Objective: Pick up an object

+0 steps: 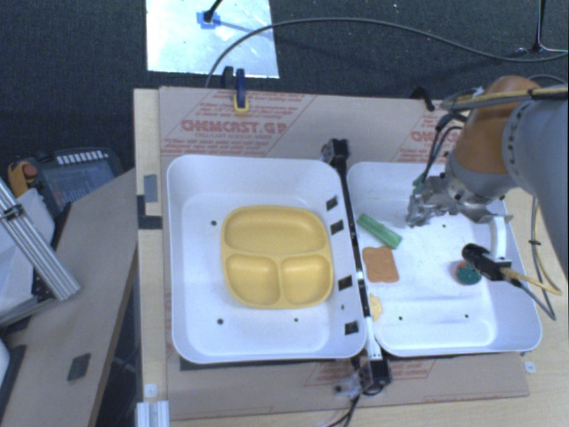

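Two shallow white bins sit side by side on the counter (151, 238), the left bin (191, 194) and the right bin (507, 327) touching along a black hinged divider (347, 229), all resting on a brown cardboard sheet (267, 118) printed with red lettering. A yellow and blue clamp (240, 92) grips the sheet's far edge. Beyond it a shiny silver square (213, 25) lies on the dark floor, and a keypad device (76, 181) rests at the left.

Bench (151, 265) topped with printed cardboard sheet (293, 118), left white bin (191, 238), right white bin (444, 327) side by side
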Available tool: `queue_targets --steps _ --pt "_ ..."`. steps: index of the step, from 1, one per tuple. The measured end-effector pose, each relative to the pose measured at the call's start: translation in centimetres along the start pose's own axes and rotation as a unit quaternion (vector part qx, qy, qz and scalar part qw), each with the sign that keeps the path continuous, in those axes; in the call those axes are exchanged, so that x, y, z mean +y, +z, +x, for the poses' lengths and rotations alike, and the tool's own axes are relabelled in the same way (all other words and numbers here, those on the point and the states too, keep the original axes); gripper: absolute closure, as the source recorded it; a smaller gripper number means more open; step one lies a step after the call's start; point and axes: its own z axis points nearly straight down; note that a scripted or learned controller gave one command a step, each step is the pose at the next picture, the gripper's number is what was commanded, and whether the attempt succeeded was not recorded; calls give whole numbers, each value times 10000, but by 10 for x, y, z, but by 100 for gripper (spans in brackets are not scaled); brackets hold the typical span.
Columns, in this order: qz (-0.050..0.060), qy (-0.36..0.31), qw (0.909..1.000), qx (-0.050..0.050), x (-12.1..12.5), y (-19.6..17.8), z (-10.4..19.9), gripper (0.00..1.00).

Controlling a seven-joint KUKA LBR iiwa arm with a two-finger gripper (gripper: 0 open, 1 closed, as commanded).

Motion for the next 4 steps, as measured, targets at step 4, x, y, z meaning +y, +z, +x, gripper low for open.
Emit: queue_targets --steps 4 --pt "5 -16 10000 -2 1 -172 -10 100"
